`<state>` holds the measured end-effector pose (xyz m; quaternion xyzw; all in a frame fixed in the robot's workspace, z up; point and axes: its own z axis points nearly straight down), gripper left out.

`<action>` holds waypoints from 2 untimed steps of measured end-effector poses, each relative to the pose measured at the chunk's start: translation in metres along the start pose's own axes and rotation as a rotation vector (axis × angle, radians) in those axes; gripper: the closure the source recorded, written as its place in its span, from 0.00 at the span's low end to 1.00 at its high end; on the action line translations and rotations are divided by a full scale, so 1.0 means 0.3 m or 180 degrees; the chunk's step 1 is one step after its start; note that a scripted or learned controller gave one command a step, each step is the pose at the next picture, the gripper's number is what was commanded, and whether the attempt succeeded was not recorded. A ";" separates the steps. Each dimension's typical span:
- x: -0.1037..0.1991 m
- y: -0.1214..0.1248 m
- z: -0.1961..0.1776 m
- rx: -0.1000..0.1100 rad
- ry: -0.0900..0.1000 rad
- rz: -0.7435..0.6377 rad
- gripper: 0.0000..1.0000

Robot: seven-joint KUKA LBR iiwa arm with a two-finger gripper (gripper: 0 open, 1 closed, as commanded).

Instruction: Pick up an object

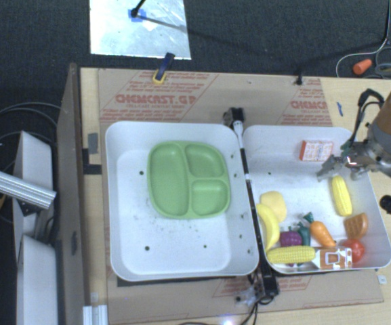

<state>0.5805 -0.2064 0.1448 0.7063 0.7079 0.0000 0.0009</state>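
Since the yellow corn cob (341,196) lies loose in the right bin (283,147) just below the gripper (344,166), whose fingers look spread and empty, it should drop straight, straddling the cob's narrow width before closing

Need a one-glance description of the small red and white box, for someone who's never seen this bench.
Go to the right bin. Near its far wall, apart from the toy food heaped at the near end, lies the small box. It's the only flat rectangular carton, red and white.
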 end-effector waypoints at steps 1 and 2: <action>0.000 0.000 -0.002 -0.0002 0.0001 0.0001 0.00; 0.002 0.169 -0.023 -0.0020 -0.0002 -0.0013 0.00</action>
